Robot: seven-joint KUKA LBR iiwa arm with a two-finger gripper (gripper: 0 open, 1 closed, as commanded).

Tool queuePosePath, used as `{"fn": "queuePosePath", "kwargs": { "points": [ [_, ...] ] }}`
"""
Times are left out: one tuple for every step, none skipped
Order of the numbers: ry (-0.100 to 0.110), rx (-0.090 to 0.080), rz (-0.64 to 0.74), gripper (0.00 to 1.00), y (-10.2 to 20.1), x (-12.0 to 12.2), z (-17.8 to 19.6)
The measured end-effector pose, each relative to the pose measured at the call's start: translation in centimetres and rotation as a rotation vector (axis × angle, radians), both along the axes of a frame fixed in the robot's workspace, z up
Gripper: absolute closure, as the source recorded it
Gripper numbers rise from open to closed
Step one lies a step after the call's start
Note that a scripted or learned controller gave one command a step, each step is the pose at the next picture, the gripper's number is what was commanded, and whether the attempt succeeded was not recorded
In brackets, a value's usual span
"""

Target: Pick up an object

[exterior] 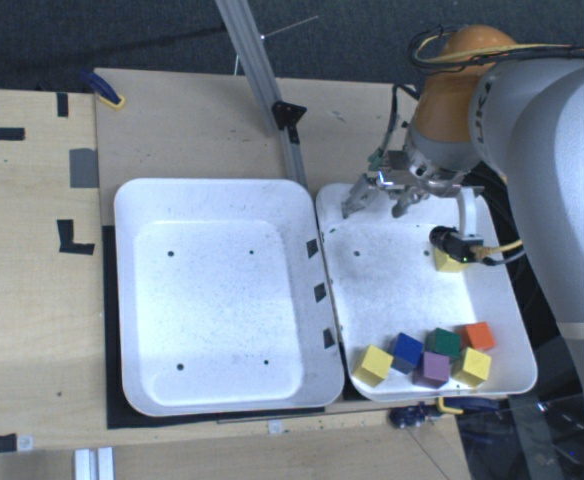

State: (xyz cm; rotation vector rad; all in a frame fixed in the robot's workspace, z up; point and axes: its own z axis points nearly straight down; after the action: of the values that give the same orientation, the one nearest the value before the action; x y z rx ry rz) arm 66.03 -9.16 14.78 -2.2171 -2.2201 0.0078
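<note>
The gripper hangs spread and empty over the right bin's far rim, while the blocks crowd its near rim so tightly that a finger may strike a neighbour

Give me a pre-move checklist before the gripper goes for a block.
1. Gripper open: ok, fingers spread.
2. Nothing between the fingers: ok.
3. Gripper over a target: not ok. It is at the far end of the right bin, and the block cluster lies at the near end.
4. Graspable pick: ok. The yellow block at the cluster's left end has its left side free.
5. Height above the bin floor: cannot tell.
</note>
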Motion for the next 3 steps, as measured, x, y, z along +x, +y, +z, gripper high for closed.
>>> {"fn": "queuePosePath", "kwargs": {
  "points": [
    [0.000, -0.001, 0.000, 0.00, 0.1, -0.2, -5.5],
    [-0.004, 0.000, 0.002, 1.00, 0.2, 0.0, -4.1],
    [-0.011, 0.000, -0.001, 1.00, -0.2, -0.7, 1.8]
  ]
}}
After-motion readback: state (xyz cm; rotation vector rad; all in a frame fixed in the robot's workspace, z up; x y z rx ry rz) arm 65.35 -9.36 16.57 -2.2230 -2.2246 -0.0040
